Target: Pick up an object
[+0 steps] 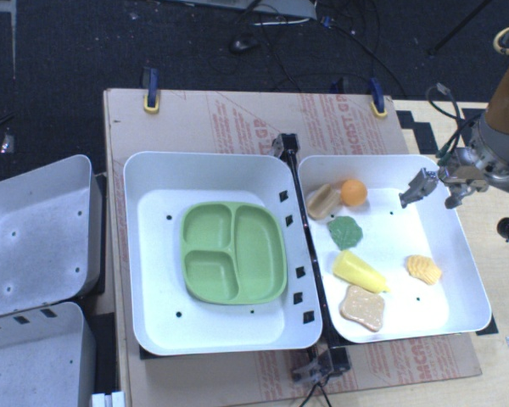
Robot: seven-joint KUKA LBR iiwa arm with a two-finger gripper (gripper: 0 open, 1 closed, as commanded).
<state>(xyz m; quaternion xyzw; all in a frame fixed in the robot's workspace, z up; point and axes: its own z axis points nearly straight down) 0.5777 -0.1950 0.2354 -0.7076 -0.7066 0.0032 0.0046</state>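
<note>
A green divided tray (234, 253) lies in the middle of the left bin (144, 227), and two blue-and-yellow clamps (151, 91) grip the bench's far edge.

Only legible-ish text: red repeating print on the cardboard sheet (205, 119) under the bins. Fragments near the top edge and along the bottom right edge, upside down or slanted, too blurred to make out any word. No readable labels, numbers or brands on the bins, tray or food pieces.
</note>
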